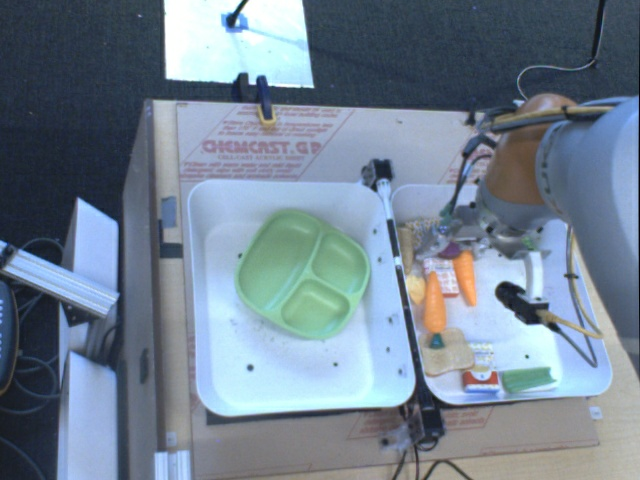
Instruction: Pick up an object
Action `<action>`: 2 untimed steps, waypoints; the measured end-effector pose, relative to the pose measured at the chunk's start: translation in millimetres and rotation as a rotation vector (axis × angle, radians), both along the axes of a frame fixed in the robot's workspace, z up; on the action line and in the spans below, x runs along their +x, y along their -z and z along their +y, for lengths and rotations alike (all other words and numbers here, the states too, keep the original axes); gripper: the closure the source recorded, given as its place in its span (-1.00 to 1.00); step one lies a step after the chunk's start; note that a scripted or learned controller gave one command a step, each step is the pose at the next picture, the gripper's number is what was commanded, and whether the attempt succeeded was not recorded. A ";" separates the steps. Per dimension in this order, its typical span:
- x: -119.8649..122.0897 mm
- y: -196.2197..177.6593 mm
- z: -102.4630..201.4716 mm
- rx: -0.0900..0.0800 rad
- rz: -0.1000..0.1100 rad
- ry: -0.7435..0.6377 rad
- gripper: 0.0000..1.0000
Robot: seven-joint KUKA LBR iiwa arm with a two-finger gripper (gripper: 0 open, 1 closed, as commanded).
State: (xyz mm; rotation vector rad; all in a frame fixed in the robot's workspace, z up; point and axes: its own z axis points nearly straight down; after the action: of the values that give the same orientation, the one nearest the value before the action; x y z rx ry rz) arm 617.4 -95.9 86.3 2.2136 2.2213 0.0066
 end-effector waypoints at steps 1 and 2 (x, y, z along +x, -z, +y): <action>0.7 -11.5 -1.1 -0.002 -0.001 -0.004 1.00; -31.8 -181.1 45.4 0.001 0.001 -0.002 1.00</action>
State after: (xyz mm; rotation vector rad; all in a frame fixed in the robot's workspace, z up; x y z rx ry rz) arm 585.6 -50.5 267.4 2.2124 2.2243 0.0064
